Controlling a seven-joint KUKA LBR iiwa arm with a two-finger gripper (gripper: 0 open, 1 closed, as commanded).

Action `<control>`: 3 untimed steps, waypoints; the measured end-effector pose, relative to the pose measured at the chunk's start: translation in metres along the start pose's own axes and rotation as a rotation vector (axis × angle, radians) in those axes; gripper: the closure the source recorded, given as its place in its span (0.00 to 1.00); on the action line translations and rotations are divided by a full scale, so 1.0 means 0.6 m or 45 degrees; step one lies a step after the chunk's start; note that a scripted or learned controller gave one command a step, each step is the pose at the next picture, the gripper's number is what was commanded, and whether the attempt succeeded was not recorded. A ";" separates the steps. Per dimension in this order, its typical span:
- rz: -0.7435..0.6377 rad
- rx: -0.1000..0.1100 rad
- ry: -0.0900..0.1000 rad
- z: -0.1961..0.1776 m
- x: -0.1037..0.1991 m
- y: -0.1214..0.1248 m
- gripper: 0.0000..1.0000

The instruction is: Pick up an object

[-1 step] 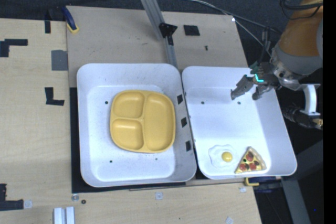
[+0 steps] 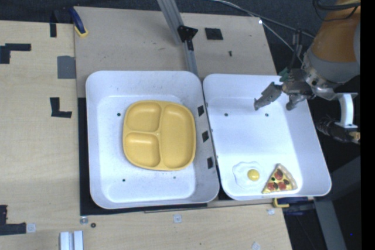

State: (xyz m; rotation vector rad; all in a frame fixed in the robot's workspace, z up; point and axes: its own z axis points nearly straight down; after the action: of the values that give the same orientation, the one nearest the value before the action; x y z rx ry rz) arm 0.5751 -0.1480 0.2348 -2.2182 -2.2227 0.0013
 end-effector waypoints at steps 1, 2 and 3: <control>0.002 0.007 0.000 0.106 -0.006 -0.007 0.00; 0.002 0.006 0.000 0.210 -0.015 -0.014 0.00; 0.001 -0.003 -0.003 0.249 -0.015 -0.013 0.00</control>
State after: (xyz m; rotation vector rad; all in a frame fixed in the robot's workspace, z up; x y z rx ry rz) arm 0.5671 -0.1568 0.0857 -2.2214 -2.2239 0.0013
